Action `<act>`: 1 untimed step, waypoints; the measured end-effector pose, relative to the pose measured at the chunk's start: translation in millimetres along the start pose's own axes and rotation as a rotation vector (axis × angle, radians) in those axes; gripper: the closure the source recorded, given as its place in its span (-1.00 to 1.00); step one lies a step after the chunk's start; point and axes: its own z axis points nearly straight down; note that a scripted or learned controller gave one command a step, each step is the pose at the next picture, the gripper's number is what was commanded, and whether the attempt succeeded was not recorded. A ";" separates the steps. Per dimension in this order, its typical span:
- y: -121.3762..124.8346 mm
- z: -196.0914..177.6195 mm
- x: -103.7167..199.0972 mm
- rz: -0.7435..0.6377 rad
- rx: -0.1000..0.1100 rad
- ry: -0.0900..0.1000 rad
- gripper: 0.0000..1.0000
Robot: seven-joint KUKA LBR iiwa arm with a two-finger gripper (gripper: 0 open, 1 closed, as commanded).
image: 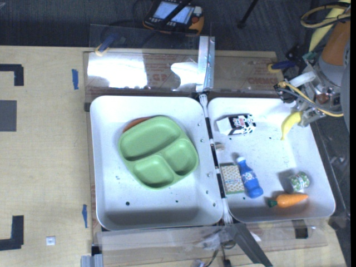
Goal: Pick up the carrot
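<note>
One orange plastic carrot (pixel 290 201) lies in the right white bin (pixel 320 149), beside one blue bottle (pixel 249 178) and one yellow banana (pixel 289 124). One green divided plate (pixel 158 151) sits in the left white bin (pixel 105 166). If the gripper (pixel 311 102) is open, I cannot tell.

Both white bins (pixel 105 204) below me look like smooth, faintly glossy plastic, speckled in the right one. The green divided plate (pixel 158 151) in the left bin is matt plastic. The carrot (pixel 290 201) at lower right has a smooth, slightly shiny orange skin. The bench (pixel 44 149) at left looks like pale, matt wood. The blue bottle (pixel 250 178) seems glossy plastic.
</note>
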 end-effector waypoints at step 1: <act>-26.5 52.3 11.0 -0.269 0.003 0.001 1.00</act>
